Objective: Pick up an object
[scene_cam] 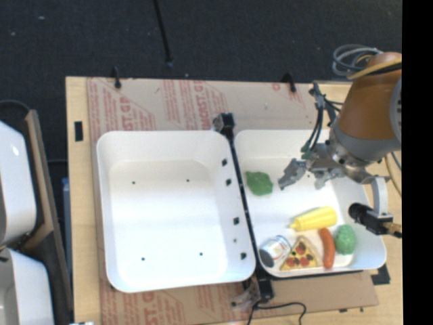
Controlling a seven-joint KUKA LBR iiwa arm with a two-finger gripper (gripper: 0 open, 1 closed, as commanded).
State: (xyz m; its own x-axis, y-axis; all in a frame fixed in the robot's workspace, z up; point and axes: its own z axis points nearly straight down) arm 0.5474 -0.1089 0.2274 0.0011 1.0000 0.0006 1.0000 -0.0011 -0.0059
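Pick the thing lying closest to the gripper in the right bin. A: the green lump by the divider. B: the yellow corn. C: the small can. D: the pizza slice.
A: the green lump lies just left of the gripper, while the other items cluster at the bin's near edge.

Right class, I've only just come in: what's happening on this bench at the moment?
A grey and orange robot arm reaches over the right bin, its gripper hovering just right of a green lump. Nothing sits between its fingers. Near that bin's front lie a yellow corn cob, a pizza slice, a small can, an orange sausage and a green ball.
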